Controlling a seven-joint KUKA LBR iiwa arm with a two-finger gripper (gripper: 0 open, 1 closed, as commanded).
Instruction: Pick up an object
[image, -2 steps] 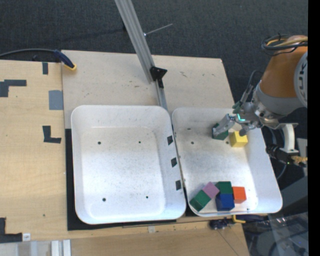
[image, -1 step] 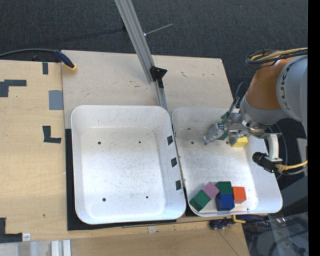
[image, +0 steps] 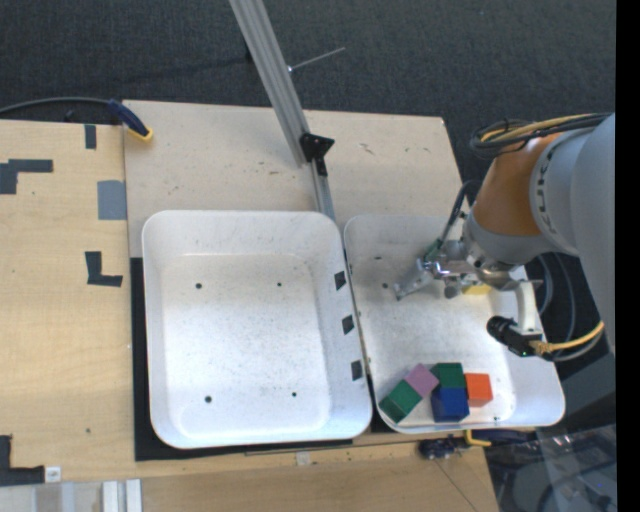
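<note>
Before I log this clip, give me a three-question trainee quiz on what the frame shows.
1. True or false: the blocks lie in the left bin.
2. Which block lies nearest the right bin's right rim? A) orange block B) blue block C) pink block
3. Fill in: the pincer hovers over the ___ bin.

Key: 1 false, they cluster in the right bin's near corner; 2 A; 3 right.
</note>
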